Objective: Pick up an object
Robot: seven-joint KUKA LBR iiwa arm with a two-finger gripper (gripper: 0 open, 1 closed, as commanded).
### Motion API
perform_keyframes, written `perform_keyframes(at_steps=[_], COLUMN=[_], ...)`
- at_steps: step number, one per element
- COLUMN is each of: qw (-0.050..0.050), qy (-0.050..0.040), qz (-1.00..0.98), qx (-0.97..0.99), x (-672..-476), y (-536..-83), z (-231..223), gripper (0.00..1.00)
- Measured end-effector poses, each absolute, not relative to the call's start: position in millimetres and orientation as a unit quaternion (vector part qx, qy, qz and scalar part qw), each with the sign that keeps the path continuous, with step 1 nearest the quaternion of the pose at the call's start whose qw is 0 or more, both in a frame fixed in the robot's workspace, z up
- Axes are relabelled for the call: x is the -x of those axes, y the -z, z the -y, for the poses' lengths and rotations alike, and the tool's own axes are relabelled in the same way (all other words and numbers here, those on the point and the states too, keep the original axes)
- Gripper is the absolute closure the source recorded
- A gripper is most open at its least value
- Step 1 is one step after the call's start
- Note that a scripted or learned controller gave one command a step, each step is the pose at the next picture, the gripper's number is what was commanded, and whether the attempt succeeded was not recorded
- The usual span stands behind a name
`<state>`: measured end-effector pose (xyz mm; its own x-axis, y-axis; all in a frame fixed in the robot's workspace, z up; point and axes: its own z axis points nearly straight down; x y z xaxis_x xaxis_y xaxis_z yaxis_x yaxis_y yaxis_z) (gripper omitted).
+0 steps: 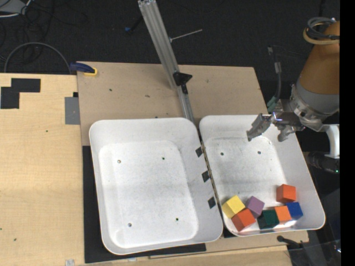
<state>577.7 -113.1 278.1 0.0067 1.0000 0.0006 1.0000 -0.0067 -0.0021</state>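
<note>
So our gripper [270, 127] is hanging over the far end of the right bin [310, 176], fingers spread with nothing between them. The blocks are all bunched at the near edge — yellow block [234, 205], purple block [255, 205], red block [286, 193] and others. We'd say it needs to travel toward the camera, and the red block looks nearest.

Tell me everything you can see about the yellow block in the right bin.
The yellow block is a small cube with a matte, painted look, sitting at a slight turn on the floor of the right bin near its front left corner. It leads a cluster of blocks: the red-orange block presses against its front side, and the purple block sits close on its right. The gripper is far off, near the bin's back edge.
</note>
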Motion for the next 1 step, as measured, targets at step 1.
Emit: perform_keyframes(at_steps=[1], qw=[0.001], qy=[-0.0007], qz=[0.704], qx=[0.71], x=[-577.7], y=[-287.6], z=[114.2], gripper=[1.0])
